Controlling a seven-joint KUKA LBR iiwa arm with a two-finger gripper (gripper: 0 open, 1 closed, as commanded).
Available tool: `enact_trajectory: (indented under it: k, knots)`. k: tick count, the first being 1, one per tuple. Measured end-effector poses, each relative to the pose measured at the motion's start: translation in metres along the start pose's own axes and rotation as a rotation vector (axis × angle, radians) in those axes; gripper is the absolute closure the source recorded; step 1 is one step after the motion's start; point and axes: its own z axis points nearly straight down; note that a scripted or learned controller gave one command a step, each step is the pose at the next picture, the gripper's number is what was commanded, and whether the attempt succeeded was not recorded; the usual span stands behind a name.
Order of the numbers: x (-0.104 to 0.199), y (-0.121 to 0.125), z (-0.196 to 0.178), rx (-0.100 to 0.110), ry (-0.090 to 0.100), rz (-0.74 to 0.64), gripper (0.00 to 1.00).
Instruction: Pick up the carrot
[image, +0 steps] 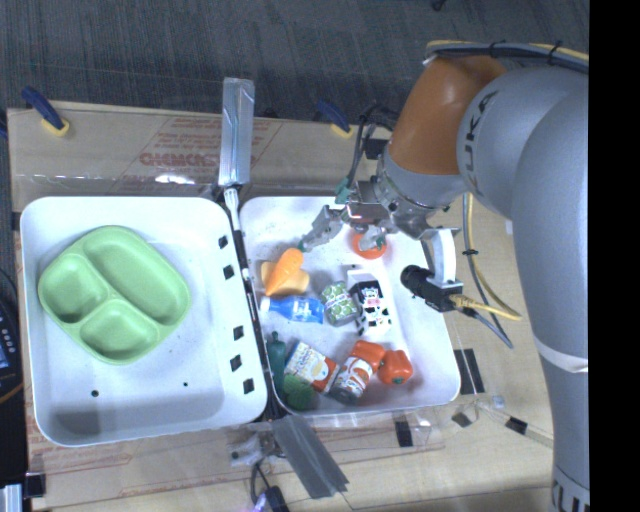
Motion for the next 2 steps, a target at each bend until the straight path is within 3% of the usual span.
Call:
enact_trajectory:
  k: [1,2]
  knots:
    - [-0.026,0.008,-0.032,-0.003,-0.002,0.111,0.0]
    - [-0.032,0.032,-0.033,-0.005,-0.001,0.08,0.0]
